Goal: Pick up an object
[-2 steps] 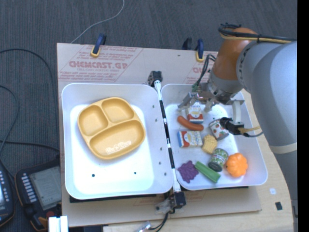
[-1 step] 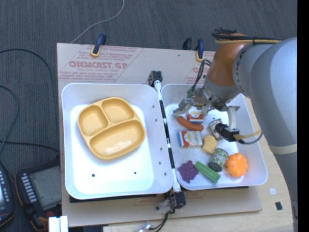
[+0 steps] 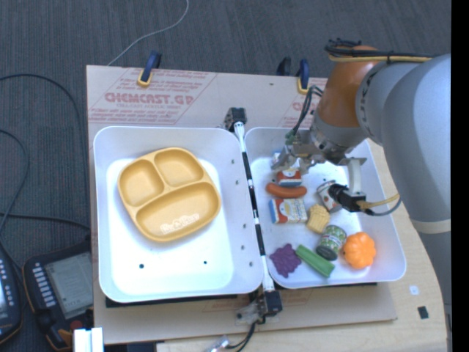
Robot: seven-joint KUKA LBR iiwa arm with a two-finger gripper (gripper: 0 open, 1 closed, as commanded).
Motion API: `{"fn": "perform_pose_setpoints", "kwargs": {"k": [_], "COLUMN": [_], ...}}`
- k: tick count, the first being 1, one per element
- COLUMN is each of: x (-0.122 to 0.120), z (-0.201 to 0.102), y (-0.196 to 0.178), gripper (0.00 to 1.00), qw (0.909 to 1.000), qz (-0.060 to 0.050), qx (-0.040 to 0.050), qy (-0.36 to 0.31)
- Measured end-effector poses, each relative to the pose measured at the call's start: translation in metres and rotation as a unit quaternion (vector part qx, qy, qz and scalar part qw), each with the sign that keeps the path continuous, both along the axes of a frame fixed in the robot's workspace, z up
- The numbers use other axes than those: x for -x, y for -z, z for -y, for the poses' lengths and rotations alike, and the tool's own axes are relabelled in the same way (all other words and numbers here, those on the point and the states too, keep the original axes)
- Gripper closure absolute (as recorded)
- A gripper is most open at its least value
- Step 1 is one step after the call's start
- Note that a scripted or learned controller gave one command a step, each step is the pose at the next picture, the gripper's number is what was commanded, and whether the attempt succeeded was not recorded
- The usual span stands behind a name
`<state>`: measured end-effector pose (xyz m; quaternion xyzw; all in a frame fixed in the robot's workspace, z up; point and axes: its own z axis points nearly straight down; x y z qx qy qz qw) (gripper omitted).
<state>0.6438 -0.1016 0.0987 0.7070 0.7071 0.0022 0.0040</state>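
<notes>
My gripper [image 3: 290,161] hangs low over the far left part of the right bin [image 3: 387,270]. Directly under it is a small white and red item [image 3: 290,174], partly hidden by the gripper; whether it is gripped is unclear. Just in front lies a hot dog [image 3: 286,191], then a small printed carton [image 3: 289,211] with a yellow cracker piece [image 3: 318,218] to its right. Toward the near edge sit a green can [image 3: 332,242], an orange pumpkin [image 3: 359,249], a green cucumber [image 3: 315,262] and purple grapes [image 3: 284,259].
The left bin [image 3: 110,270] holds a yellow divided plate [image 3: 170,193]. A divider rail [image 3: 249,189] runs between the bins. The grey arm [image 3: 410,123] covers the right bin's far right corner. Blue clamps [image 3: 152,63] sit on the board's far edge.
</notes>
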Motion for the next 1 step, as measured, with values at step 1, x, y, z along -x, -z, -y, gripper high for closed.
{"fn": "perform_pose_setpoints", "kwargs": {"k": [1], "x": [0.0521], "z": [-0.0608], "y": [-0.0862], "gripper": [1.00], "qw": [1.0000], "qz": [-0.004], "qx": [-0.0014], "qy": [-0.001]}}
